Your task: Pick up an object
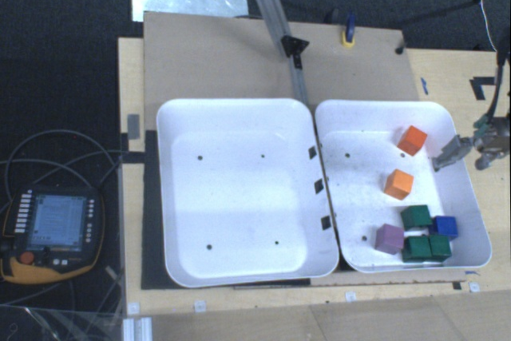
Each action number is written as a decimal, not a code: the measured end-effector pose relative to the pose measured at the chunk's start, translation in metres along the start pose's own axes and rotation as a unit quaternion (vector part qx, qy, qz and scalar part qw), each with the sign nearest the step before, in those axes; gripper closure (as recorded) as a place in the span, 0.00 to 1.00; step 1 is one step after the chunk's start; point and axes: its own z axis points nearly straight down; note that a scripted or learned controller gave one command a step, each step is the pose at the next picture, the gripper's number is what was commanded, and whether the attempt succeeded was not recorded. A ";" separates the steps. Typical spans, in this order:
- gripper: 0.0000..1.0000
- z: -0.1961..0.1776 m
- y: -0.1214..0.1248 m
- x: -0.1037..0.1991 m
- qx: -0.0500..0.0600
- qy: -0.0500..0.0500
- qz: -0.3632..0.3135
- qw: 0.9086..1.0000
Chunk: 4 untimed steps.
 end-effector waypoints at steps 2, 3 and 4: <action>0.00 0.042 0.000 0.005 0.002 0.000 0.001 1.000; 0.00 0.086 -0.005 0.009 0.002 0.000 0.001 1.000; 0.00 0.129 -0.007 0.014 0.002 0.001 0.001 1.000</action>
